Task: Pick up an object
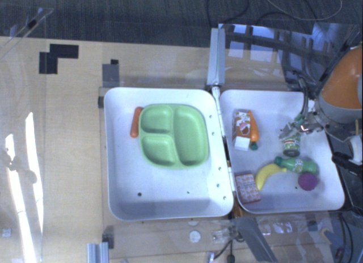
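My gripper (299,127) hangs over the right side of the right bin (266,98), with the orange-banded arm (343,83) coming in from the right. Just below it stands a small round can (291,146); I cannot tell whether the two touch. Lower down lie a green bottle (295,164), a yellow banana (267,174) and a purple ball-like object (307,181). An orange carton (244,124) and a white block (242,143) rest near the bin's left wall. A brownish packet (247,187) lies at the front left corner.
The left bin (164,206) holds a green divided plate (173,135) with an orange carrot (136,122) lying along its left side. A metal rail (214,58) and clear panels stand behind the bins. Black cables trail on the floor beyond.
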`<state>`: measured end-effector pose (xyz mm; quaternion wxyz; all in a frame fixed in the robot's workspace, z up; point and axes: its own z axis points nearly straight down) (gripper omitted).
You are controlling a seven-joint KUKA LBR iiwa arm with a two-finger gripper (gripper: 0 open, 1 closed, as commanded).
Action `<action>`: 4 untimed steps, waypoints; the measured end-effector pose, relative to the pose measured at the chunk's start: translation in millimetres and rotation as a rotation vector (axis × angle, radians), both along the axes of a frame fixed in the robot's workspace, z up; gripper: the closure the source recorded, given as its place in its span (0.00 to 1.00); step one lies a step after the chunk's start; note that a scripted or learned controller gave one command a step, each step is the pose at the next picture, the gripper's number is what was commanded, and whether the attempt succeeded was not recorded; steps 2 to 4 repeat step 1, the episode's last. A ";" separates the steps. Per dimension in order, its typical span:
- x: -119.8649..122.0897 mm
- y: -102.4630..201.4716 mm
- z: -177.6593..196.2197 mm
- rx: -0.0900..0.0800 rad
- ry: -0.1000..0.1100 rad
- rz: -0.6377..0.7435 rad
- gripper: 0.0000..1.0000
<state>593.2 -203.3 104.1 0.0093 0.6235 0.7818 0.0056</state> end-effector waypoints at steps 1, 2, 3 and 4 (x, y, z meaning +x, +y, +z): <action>48.5 51.5 81.0 -0.001 0.012 0.182 1.00; 48.5 51.5 81.0 -0.001 0.012 0.182 1.00; 48.5 51.5 81.0 -0.001 0.012 0.182 1.00; 48.5 51.5 81.0 -0.001 0.012 0.182 1.00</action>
